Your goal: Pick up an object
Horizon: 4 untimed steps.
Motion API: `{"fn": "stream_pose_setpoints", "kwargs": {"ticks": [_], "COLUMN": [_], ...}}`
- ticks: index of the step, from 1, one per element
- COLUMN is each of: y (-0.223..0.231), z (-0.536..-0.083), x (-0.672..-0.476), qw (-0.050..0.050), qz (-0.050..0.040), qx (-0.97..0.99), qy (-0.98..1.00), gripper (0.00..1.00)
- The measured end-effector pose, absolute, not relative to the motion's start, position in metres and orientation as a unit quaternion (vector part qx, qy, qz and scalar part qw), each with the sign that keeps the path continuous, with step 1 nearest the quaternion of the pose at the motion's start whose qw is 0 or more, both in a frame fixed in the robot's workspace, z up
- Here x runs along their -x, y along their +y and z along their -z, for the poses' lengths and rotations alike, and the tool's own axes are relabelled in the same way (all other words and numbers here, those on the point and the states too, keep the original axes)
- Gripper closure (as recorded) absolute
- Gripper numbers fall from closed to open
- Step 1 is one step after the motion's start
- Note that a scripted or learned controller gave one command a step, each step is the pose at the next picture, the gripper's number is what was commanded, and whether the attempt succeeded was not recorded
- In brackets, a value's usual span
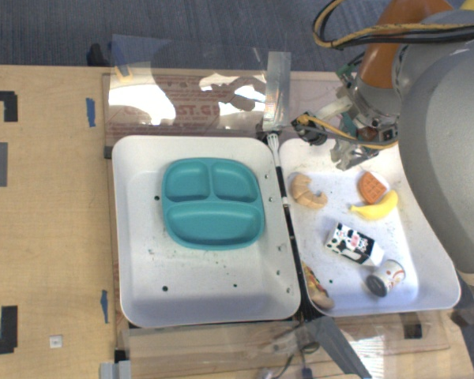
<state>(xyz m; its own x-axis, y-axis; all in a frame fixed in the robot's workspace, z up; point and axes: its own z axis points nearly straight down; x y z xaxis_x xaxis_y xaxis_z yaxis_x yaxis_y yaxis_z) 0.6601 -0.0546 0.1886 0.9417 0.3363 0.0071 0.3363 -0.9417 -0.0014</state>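
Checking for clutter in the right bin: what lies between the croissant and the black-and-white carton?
Bare white bin floor in the camera view: nothing lies between the croissant and the black-and-white carton; the banana sits off to the right.

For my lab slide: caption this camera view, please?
Grey arm's tool above the right white bin of toy food, near a yellow plastic banana; teal divided plate in left bin.

Legible text: none; faint reddish lettering on the clear panel [191, 110] behind the bins, washed out by glare, unreadable; black-and-white patterned carton [353, 243] in right bin [426, 287], markings too small to read
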Motion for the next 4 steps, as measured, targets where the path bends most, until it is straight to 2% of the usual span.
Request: {"fn": "stream_pose_setpoints", "kwargs": {"ticks": [1, 2, 3, 4], "y": [-0.138, -0.07, -0.143, -0.046], "z": [-0.088, -0.19, -0.088, -0.225], "x": [-0.593, -0.63, -0.585, -0.656], "qw": [0.0, 0.001, 0.0, 0.001], "qz": [0.0005, 0.0053, 0.0013, 0.0073], "qx": [0.984, 0.986, 0.985, 0.974], "qy": [-0.175, -0.169, -0.173, -0.228], "gripper": [1.0, 1.0, 1.0, 1.0]}}
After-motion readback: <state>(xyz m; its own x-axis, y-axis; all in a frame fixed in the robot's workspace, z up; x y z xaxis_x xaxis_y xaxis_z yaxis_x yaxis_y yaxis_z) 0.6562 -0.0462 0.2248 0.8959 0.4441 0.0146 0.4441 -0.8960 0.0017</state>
